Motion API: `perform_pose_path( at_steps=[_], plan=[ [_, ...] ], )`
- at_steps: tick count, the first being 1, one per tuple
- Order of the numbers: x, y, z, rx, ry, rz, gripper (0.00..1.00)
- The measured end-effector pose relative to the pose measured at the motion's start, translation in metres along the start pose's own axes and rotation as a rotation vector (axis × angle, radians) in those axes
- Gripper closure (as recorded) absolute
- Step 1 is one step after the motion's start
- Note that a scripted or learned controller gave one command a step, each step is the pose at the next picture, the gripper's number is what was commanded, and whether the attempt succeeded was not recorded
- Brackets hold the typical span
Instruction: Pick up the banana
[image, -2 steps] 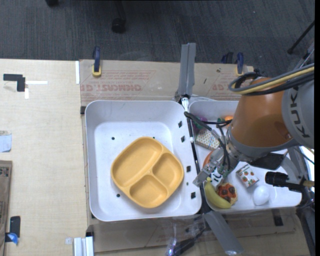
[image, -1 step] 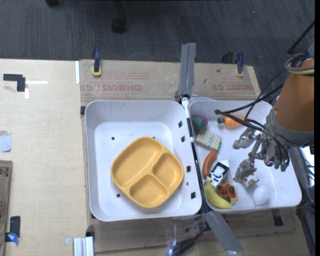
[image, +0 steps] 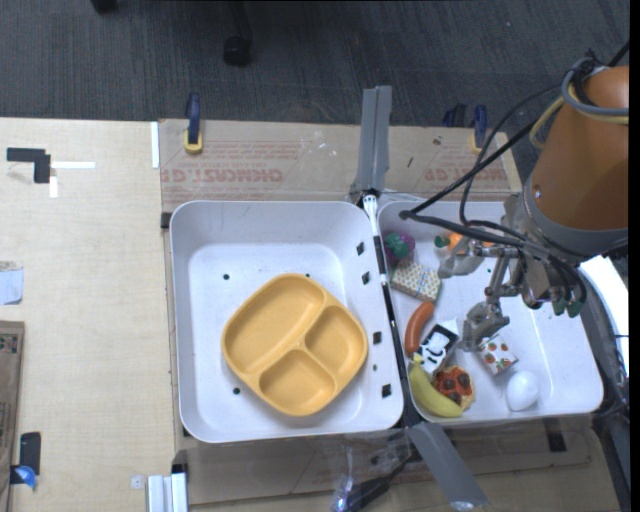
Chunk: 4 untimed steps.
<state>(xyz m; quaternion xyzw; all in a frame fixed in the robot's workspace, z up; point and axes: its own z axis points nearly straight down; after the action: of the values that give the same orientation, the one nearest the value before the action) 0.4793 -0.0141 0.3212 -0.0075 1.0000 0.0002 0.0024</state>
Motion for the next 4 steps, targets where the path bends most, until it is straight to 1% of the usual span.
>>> perform_pose_path(
  at_steps=[1, 2, 3, 4],
  plan=[
    [-0.006, -0.033, 0.129, -0.001, 0.005, -0.291, 0.00],
    [-0.008, 0.002, 0.130, -0.001, 0.005, -0.139, 0.00],
    [-0.018, -0.030, 0.130, -0.002, 0.002, -0.585, 0.00],
    [-0.067, 0.025, 0.029, -0.002, 0.000, -0.721, 0.00]
  ],
)
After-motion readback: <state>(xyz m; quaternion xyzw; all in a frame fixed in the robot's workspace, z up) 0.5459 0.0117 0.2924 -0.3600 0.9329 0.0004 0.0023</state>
